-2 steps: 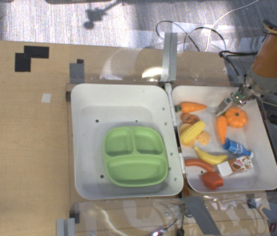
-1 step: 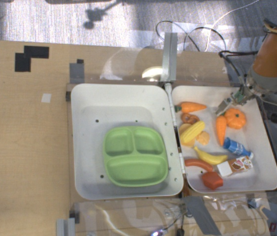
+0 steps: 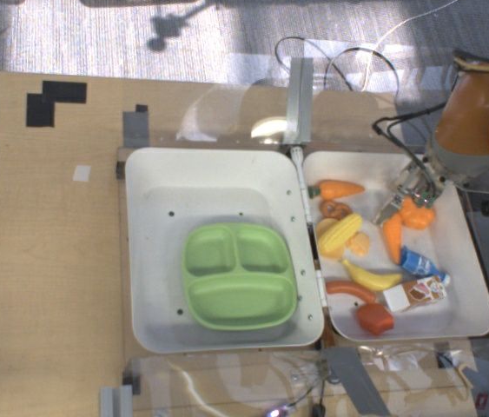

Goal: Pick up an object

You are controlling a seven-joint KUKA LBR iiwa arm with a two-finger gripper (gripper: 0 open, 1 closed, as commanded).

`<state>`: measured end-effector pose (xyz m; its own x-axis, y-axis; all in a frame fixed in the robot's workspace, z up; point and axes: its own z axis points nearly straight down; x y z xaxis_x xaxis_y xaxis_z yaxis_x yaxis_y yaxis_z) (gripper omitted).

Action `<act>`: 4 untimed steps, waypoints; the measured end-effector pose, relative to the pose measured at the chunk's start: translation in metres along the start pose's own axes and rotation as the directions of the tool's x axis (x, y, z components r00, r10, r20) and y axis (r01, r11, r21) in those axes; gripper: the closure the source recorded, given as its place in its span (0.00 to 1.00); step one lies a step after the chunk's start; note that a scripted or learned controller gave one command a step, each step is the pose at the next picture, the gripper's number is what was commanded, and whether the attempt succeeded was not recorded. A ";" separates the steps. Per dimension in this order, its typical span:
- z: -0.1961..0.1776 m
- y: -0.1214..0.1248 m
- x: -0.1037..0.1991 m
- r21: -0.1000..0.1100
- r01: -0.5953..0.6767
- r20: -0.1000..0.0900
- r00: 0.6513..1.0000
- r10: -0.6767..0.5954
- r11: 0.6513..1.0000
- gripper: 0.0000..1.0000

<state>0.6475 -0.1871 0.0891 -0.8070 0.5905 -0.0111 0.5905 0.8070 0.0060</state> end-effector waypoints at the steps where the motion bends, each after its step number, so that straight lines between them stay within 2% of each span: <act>1: -0.001 0.019 0.037 0.000 -0.382 -0.001 0.924 0.382 0.924 0.00; 2: -0.002 -0.054 0.040 0.002 -0.370 0.002 0.929 0.370 0.929 0.00; 3: -0.014 -0.050 0.039 -0.006 -0.368 0.005 0.930 0.368 0.930 1.00; 4: -0.098 0.056 0.112 0.004 -0.558 -0.004 0.830 0.558 0.830 1.00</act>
<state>0.5884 -0.0758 0.1866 -0.3405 0.9402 -0.0022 0.9402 0.3405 0.0071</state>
